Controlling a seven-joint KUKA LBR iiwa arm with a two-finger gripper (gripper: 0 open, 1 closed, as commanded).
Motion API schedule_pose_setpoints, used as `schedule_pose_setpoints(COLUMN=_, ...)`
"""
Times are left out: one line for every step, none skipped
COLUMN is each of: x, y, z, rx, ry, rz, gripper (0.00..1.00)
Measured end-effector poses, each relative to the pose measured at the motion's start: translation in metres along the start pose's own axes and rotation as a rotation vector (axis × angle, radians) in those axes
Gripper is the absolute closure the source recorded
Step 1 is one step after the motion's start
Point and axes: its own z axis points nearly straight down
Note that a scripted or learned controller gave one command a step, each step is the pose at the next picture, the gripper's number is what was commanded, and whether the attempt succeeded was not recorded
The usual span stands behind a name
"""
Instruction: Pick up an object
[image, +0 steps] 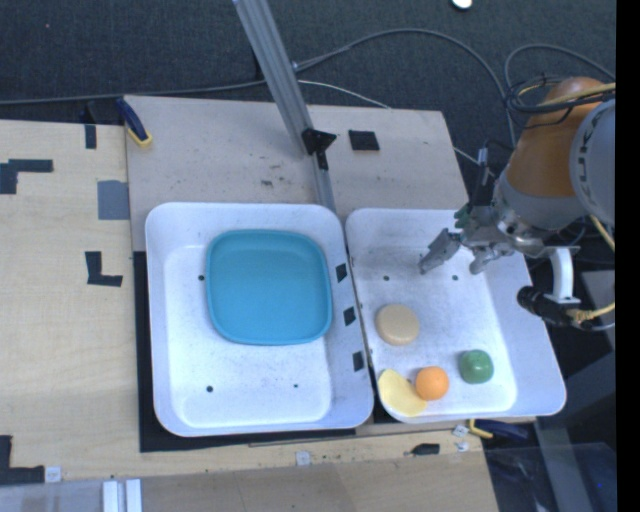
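My gripper (458, 256) hangs over right bin (520, 330), arm angled in from right, jaws spread, holding nothing; disc (398, 325) below.

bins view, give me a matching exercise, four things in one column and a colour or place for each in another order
Things:
1. plate
2. round disc
3. ball beside the banana-like piece
4. ball nearest the right bin's right wall

Colour or place:
A. green
B. beige, middle of the right bin
C. blue, in the left bin
D. orange

Pairs: 1-C, 2-B, 3-D, 4-A
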Motion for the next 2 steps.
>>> schedule_pose_setpoints(x=0.002, y=-0.005, z=0.063, rx=0.003, ry=0.001, rz=0.000, gripper=0.00)
schedule_pose_setpoints(x=0.002, y=-0.005, z=0.101, rx=-0.003, ry=-0.001, rz=-0.001, gripper=0.00)
